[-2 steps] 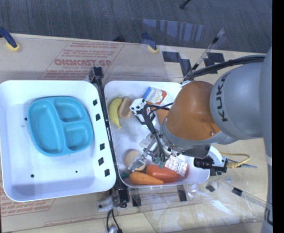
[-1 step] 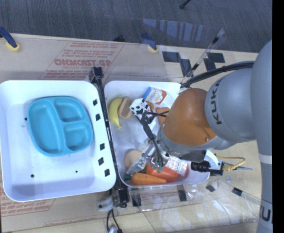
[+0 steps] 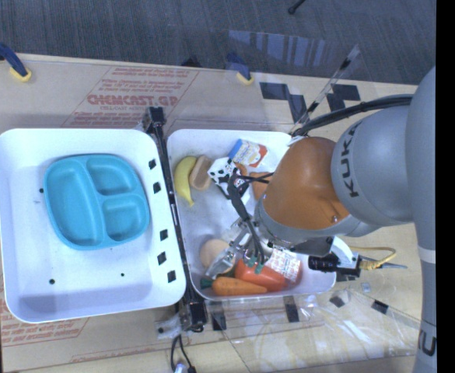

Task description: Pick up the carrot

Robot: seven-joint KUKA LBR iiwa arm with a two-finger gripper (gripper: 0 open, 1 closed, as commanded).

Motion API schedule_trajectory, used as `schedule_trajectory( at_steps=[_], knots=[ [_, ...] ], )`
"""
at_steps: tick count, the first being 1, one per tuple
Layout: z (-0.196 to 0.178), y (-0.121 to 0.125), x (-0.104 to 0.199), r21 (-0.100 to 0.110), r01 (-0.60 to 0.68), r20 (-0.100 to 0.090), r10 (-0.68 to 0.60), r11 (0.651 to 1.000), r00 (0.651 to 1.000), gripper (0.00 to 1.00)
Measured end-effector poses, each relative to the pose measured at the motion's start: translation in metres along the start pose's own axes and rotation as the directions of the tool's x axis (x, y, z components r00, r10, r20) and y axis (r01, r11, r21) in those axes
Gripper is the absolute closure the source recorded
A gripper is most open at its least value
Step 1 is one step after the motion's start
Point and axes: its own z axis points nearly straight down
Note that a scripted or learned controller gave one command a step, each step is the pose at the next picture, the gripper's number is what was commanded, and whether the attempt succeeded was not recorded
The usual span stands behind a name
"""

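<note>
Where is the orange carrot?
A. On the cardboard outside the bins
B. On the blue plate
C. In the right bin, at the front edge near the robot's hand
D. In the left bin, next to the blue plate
C. The carrot lies along the near wall of the right bin, just below the gripper, while the blue plate sits in the left bin.

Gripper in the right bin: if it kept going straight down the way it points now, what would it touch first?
Most likely the carrot lying near the bin's front wall: the gripper points down at its near end. Depth is unclear; it could graze the egg beside it first.
</note>
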Motion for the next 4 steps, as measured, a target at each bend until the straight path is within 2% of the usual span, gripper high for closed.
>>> schedule_trajectory(
  at_steps=[1, 2, 3, 4],
  knots=[
    [-0.01, -0.012, -0.009, 0.0, 0.339, 0.008, -0.339, 0.941, 0.941, 1.0],
    [-0.093, 0.015, 0.01, -0.001, 0.098, 0.008, -0.098, 0.995, 0.995, 1.0],
    [-0.169, -0.048, -0.084, 0.003, 0.153, 0.014, -0.153, 0.988, 0.988, 1.0],
    [-0.167, -0.046, -0.082, 0.001, 0.156, 0.009, -0.156, 0.988, 0.988, 0.0]
  ],
)
